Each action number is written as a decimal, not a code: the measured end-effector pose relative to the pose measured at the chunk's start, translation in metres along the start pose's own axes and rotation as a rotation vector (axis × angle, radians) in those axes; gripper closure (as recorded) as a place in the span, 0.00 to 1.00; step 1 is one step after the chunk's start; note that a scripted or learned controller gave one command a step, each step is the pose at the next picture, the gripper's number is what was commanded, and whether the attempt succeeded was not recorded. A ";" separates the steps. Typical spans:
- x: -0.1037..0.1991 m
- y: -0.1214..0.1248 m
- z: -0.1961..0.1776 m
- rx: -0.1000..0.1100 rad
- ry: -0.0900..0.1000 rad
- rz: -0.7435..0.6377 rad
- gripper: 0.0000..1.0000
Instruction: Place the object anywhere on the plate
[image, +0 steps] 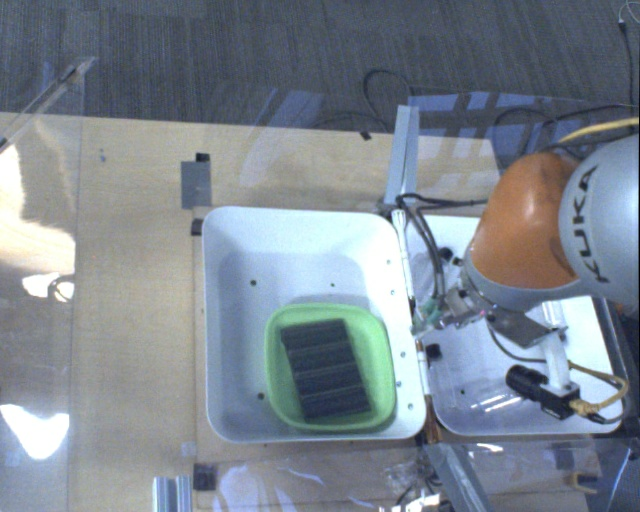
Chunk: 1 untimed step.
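A light green square plate (375, 345) lies in the front right part of the left bin (235, 290). On it rests a dark grey ribbed block (323, 368), lying flat and slightly slanted. My gripper (440, 312) hangs over the left edge of the right bin (470, 400), just right of the divider between the bins and apart from the plate. The grey and orange wrist above covers most of it.
The arm's bulk (545, 235) covers the back half of the right bin. A metal post (403, 160) stands behind the bins at their joint. Cables trail along the divider.
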<state>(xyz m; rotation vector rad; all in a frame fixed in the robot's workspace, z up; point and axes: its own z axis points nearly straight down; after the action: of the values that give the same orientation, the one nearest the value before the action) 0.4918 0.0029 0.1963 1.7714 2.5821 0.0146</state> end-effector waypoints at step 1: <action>-0.001 0.002 -0.011 -0.006 -0.001 0.000 1.00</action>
<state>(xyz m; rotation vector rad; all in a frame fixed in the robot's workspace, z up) 0.4942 0.0029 0.2073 1.7691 2.5781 0.0210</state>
